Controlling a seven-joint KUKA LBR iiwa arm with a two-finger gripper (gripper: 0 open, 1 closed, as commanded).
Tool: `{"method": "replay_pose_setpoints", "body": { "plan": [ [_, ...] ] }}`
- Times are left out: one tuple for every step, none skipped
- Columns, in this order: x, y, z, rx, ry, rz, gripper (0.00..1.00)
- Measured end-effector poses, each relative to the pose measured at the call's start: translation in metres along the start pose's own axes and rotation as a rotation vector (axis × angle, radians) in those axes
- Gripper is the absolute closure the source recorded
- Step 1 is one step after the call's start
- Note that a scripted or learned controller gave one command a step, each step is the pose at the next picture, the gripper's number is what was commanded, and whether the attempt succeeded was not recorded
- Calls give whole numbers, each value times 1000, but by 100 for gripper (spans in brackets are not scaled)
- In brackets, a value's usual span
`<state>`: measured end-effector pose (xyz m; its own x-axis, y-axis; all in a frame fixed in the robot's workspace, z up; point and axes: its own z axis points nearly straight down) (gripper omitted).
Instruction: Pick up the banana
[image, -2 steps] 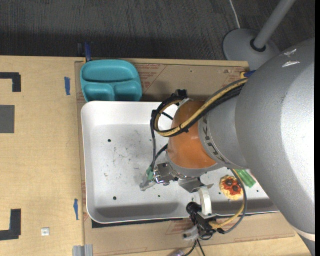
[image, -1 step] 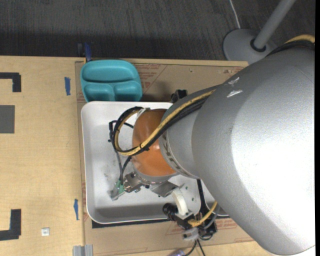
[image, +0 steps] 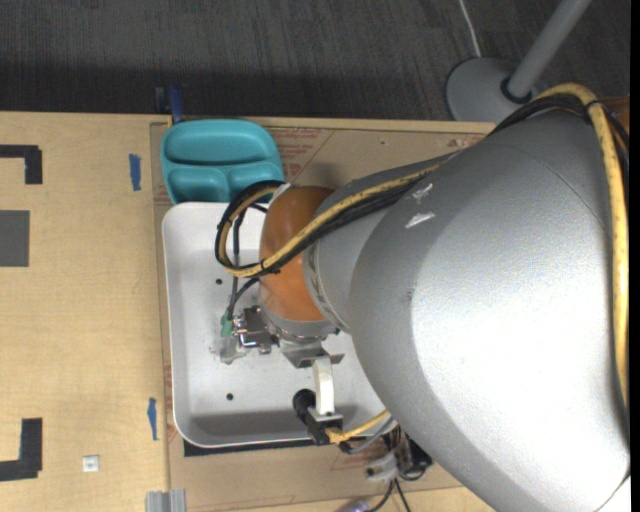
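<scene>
— Where's the banana, then? Can you pick it out?

— Honestly, no. I can't place it from where we stand. The arm (image: 480, 300) reaches in from the right and hangs over most of the white bin (image: 178, 300). The bare strip of bin floor along the left side has nothing yellow lying on it. The only yellow I see is the cable (image: 300, 240) looping off the orange band (image: 290, 265).

— So it could be under the wrist?

— That's my guess, no more. If it's in this bin, it's beneath the wrist or further right under the arm's bulk. Which way its long axis runs, I couldn't say.

— And the gripper?

— There's a metal piece with a bit of green on it, low over the bin floor just left of the wrist. I take that for the gripper (image: 243, 336), pointing down. Whether it's apart, together or clamped on anything, I can't tell; the wrist sits on top of it from this angle. Nothing shows in its grasp.

— What's that teal thing?

— A teal tray (image: 220, 155), at the far end of the bin, touching or overlapping its rim. It's well apart from the gripper.

— So what does the next move hang on?

— On where the fruit lies from that gripper, and the closing direction needs to cross the banana's length. With the fruit hidden I can't judge either.
</scene>
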<state>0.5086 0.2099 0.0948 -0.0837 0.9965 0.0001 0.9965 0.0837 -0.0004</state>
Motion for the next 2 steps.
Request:
{"method": "replay_pose_setpoints", "body": {
  "plan": [
    [-2,-30,-34,2,0,281,0],
    [-83,-36,-90,0,0,77,0]
  ]
}}
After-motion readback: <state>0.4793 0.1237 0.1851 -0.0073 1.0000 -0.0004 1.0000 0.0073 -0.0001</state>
